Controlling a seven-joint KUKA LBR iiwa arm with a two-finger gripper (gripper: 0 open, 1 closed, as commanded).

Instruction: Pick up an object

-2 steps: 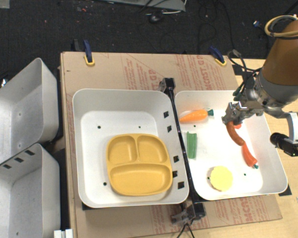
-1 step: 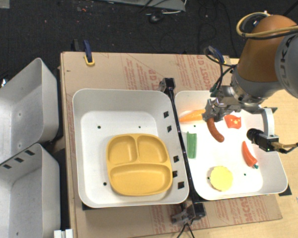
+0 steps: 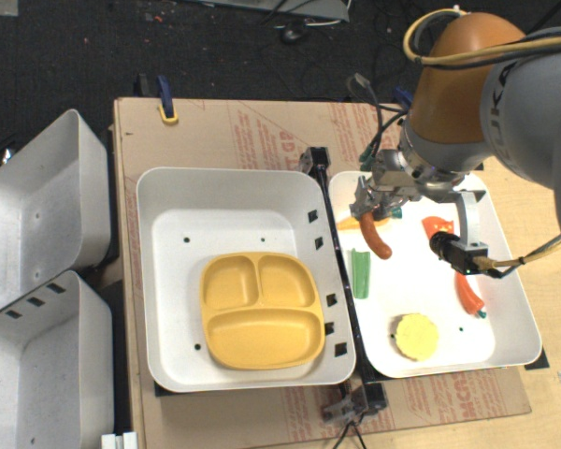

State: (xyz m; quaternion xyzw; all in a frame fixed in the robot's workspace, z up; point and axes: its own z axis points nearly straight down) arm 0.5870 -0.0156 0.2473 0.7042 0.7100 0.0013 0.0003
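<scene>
Sausage (image 3: pixel 378 238), reddish-brown, lying in the right bin (image 3: pixel 514 330) near its upper left corner, long axis running from upper left down to lower right. Just beside and above its upper end, the gripper (image 3: pixel 372 208), reaching in from the right under the orange band; finger state impossible to tell at this angle. Touching or merely close: not clear. Probably calls for a short drop onto the sausage's upper half, jaws set across that slanted axis. Farther out: green block (image 3: pixel 360 273) just below left, orange carrot (image 3: pixel 468 291) well right, yellow round (image 3: pixel 416 336) near the front; yellow divided plate (image 3: pixel 261 311) in the left bin (image 3: pixel 168 279)
</scene>
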